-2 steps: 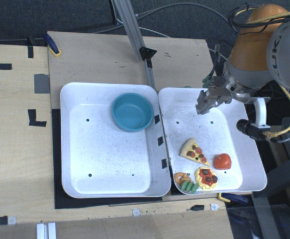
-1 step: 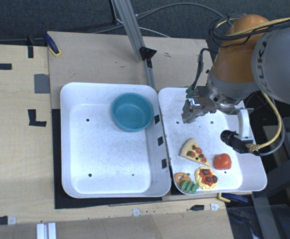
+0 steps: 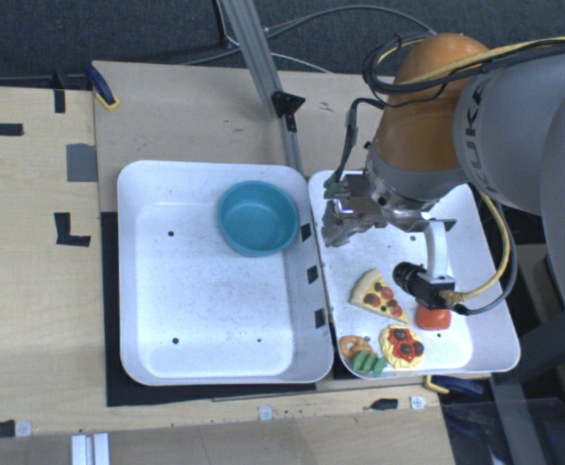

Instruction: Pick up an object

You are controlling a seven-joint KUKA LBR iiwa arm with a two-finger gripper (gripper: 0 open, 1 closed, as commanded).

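Observation:
My gripper [image 3: 344, 219] hangs low over the back left part of the right bin [image 3: 490, 352], close to the divider between the two bins. Nothing shows beneath it. In front of it lie small toy foods: a pizza slice [image 3: 378, 294], a round yellow and red piece [image 3: 402, 346], a green and orange piece [image 3: 360, 355] and a red piece [image 3: 433, 318]. A blue bowl [image 3: 258, 217] stands upright at the back of the left bin [image 3: 146, 289], apart from the gripper.
The grey arm with its orange band [image 3: 432, 71] covers the back right of the right bin. A black part [image 3: 413, 279] with a yellow cable [image 3: 495, 279] hangs beside the red piece. A metal pole [image 3: 263, 61] slants in behind the bins.

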